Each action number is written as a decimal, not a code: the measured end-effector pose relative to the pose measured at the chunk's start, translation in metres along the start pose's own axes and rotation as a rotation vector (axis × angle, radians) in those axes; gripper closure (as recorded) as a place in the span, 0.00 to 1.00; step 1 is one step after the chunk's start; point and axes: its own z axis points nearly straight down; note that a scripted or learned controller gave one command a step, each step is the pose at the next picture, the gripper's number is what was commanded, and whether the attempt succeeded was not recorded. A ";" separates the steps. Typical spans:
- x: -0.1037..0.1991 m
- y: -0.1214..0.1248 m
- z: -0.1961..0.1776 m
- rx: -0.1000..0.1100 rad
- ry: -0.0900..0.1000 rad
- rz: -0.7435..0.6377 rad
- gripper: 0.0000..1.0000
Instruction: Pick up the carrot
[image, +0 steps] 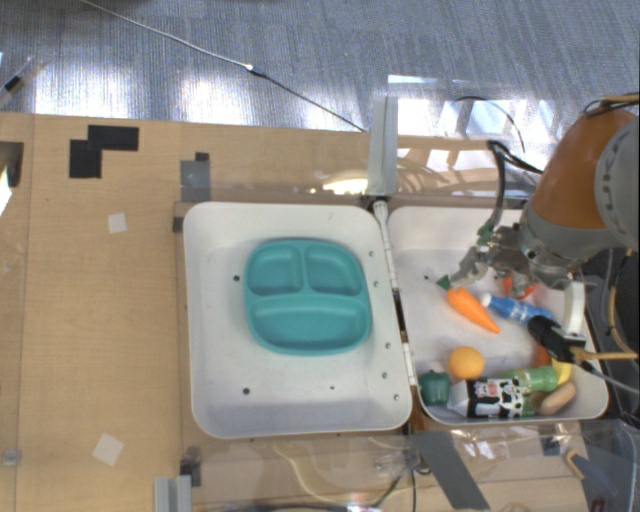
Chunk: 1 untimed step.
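Observation:
The orange carrot (472, 309) lies on the floor of the right bin (420, 250), tip pointing down-right and green top toward the upper left. My gripper (484, 276) hangs just above and behind the carrot, at its leaf end. Its fingers are spread open with nothing between them. One grey finger (462, 271) reaches down-left beside the carrot's top. The arm's orange band (580, 165) comes in from the upper right.
Next to the carrot lies a blue bottle (515, 308). An orange ball (465, 362), a cow-patterned bottle (495, 397), a green bottle (535, 378) and a tan piece (558, 398) crowd the front of the bin. The left bin (215, 380) holds a teal divided plate (305, 297).

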 end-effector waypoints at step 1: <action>0.003 0.014 0.072 -0.022 0.003 -0.066 0.00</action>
